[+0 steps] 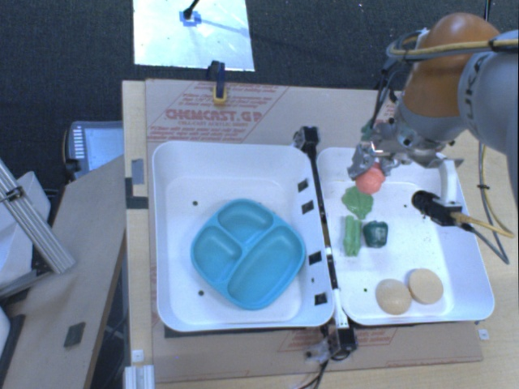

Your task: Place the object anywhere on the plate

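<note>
Camera view: the gripper (366, 165) stands over the far part of the right bin (470, 294), directly above a pink-orange round object (371, 181) and apparently touching it; whether it is clenched or released cannot be told. Just nearer than that object lie green leafy items (358, 202), a green strip (352, 235) and a dark teal piece (375, 233). Left of it, the blue divided plate (247, 254) rests in the left bin (174, 177).

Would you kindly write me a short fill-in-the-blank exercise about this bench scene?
1. The plate is ___ in colour.
2. The plate lies in the ___ bin.
3. The gripper is over the ___ bin.
4. Two tan rounds lie ___ the plate.

Missing: blue; left; right; off
</note>
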`<act>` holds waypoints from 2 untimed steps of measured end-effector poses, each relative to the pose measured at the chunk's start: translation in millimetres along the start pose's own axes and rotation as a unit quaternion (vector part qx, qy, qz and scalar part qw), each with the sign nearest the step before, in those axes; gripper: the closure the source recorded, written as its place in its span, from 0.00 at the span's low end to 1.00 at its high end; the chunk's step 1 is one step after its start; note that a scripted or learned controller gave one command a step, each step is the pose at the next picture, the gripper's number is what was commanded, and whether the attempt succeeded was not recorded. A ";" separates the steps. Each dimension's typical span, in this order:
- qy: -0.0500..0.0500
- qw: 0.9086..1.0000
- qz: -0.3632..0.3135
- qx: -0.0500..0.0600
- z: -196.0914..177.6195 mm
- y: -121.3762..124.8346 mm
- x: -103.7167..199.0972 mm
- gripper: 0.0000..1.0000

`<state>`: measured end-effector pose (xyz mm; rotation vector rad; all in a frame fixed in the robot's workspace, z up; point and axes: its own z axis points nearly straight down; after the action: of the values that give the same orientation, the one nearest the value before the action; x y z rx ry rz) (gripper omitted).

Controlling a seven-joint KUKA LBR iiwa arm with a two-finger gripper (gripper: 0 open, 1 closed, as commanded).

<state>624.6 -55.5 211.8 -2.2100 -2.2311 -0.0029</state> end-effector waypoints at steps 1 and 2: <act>0.000 1.000 0.000 0.000 -11.6 -24.0 54.0 1.00; 0.000 1.000 0.000 0.001 -14.2 -44.6 109.7 1.00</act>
<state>579.0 53.7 226.2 -2.2084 -2.2306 -0.0027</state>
